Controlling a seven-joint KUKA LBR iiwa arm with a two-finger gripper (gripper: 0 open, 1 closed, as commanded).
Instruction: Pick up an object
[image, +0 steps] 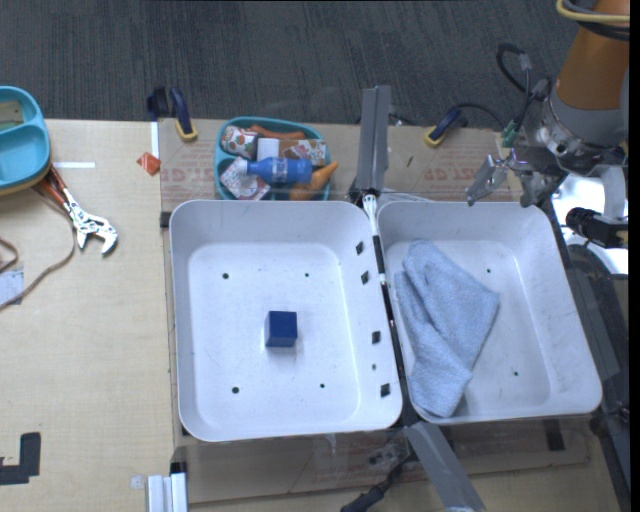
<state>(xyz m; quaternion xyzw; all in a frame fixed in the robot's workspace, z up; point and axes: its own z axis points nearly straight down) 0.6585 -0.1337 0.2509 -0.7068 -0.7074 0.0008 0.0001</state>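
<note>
A small blue cube (282, 328) sits on the floor of the left bin (190, 300), slightly below its middle. A crumpled grey-blue cloth (445, 322) lies in the right bin (560, 330), stretching from its centre toward the near left corner. My gripper (504, 186) hangs over the far rim of the right bin, well up and to the right of the cloth. It is open, its two fingers spread with nothing between them. The orange band of the arm (592, 60) rises above it at the top right.
A teal tub (272, 160) of assorted small items stands just behind the left bin. A wrench (92, 228) and a teal tray (20, 135) lie on the bench at far left. A grey post (375, 130) rises between the bins' far corners.
</note>
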